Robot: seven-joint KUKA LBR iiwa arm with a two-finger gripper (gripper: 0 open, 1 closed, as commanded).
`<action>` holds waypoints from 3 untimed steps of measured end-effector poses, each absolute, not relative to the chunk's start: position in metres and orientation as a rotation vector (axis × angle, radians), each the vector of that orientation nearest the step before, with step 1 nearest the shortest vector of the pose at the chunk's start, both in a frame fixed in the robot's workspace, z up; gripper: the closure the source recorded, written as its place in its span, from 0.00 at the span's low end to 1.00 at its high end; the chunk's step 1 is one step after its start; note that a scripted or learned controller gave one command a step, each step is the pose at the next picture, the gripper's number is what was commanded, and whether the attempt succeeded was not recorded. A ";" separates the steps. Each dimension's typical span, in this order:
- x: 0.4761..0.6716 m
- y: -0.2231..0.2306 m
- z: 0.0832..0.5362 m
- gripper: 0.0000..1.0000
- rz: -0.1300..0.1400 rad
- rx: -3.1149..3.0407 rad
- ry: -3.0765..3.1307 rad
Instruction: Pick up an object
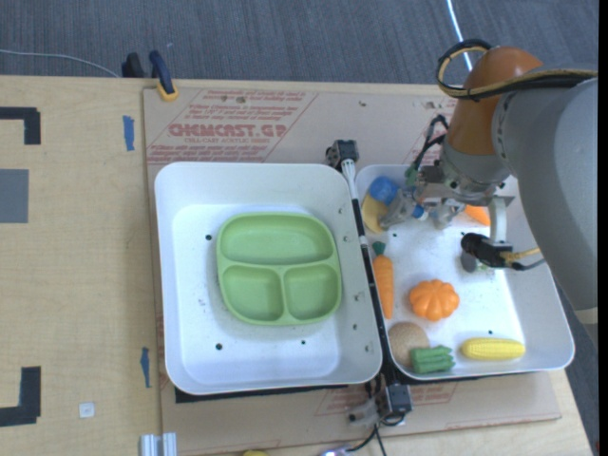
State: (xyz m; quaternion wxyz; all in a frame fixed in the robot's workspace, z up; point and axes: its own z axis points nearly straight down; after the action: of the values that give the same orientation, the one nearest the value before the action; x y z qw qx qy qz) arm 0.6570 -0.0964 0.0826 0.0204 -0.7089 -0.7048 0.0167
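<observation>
Green divided plate (278, 267), orange pumpkin (434, 299), orange carrot (383, 285), yellow corn (492, 350), white bins (180, 255)

A light wooden bench (66, 283) carried a brown printed board (237, 122). On that board sat two white bins side by side, the left bin (180, 283) touching the right bin (541, 321).

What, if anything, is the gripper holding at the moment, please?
It cannot be told: the two-finger gripper sits low in the right white bin.
</observation>
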 end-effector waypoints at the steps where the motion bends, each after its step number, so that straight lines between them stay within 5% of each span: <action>1: 0.661 -0.156 0.104 0.00 0.027 -2.202 -2.208; 3: 0.661 -0.188 0.086 0.00 0.016 -2.173 -2.197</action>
State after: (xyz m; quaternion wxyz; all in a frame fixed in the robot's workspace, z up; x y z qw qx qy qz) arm 0.6610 -0.1884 0.0859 0.0256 -0.7029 -0.7108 0.0052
